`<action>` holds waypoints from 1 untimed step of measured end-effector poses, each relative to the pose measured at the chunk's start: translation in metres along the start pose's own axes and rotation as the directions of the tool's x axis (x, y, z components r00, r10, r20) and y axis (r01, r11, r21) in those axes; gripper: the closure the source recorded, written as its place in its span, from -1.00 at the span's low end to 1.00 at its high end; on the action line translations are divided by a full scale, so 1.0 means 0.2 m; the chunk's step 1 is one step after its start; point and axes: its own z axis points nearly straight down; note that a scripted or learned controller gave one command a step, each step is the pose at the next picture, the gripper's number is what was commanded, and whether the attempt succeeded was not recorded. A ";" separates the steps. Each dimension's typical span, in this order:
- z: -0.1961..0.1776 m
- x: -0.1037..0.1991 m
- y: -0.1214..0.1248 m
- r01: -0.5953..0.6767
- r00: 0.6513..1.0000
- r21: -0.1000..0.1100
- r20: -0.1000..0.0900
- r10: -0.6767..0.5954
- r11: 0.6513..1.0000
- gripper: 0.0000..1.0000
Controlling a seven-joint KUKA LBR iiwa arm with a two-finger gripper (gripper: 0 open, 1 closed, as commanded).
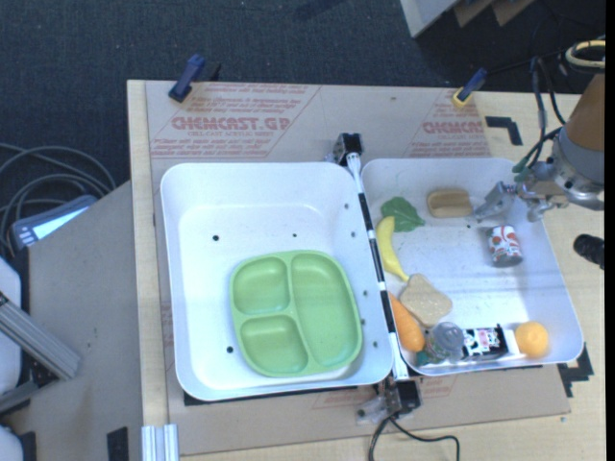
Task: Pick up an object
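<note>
the gripper point(507, 203) hangs over the far right part of the right bin point(548, 257), its metal fingers spread a little with nothing between them. just below it a small can point(504, 245) lies on its side on the bin floor, red and white label showing, print too small to read; its long axis runs roughly from the far side toward the near side of the bin, tilted slightly. a tan oval bread roll point(449, 202) lies just left of the gripper, and a green leaf-shaped piece point(403, 213) beside that. a banana point(388, 247) lies along the bin's left wall, curving toward the near end. nearer the front sit a slice of bread point(426, 300), a carrot point(406, 327), a clear crumpled item point(444, 339), a black-and-white carton point(485, 341) on its side, and an orange point(531, 339) in the corner. the left bin point(192, 257) holds a green divided plate point(294, 312) with three compartments. the board point(231, 118) under the bins reads "chemcast gp" in red, upside down.
</note>
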 end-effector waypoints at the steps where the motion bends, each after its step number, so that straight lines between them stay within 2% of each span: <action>1: 0.30 0.05 -0.10 0.005 1.000 0.001 -0.009 -0.005 1.000 -1.00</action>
